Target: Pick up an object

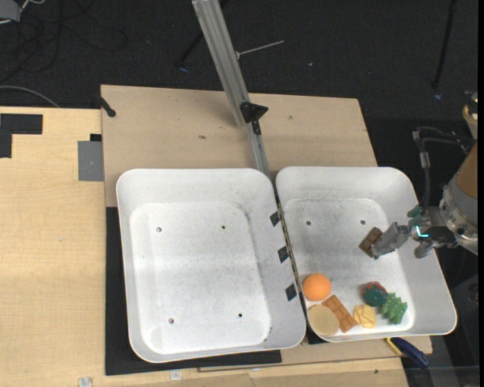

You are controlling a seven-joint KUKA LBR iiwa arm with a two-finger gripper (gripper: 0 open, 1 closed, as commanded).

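My gripper reaches in from the right and hovers over the middle of the right bin. The objects lie in a cluster at that bin's near edge, below the gripper and apart from it. There is an orange ball, a brown block, a beige disc, a small yellow piece, a green leafy toy and a dark red-and-green item. A brownish tip shows at the gripper's end; I cannot tell if it is part of the gripper or something held.
The left bin sits beside the right one, joined by black clips along the shared wall. A slanted metal rail rises at the back. The wooden bench extends to the left.
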